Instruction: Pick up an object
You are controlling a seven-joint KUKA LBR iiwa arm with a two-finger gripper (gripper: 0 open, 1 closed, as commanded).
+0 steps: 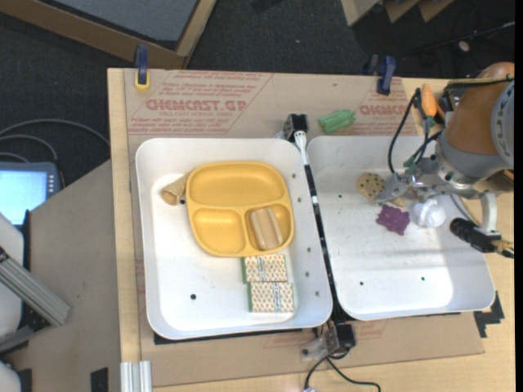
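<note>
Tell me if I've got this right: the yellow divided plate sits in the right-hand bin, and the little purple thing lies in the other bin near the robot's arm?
Not quite. The camera view shows the yellow divided plate in the left bin, not the right. The purple thing does lie in the other bin, on the right, near the arm.

Small purple lumpy object lying flat in right bin, round speckled cookie at its ten o'clock, apart.

bright even overhead light, soft shadows, sharp.
</note>
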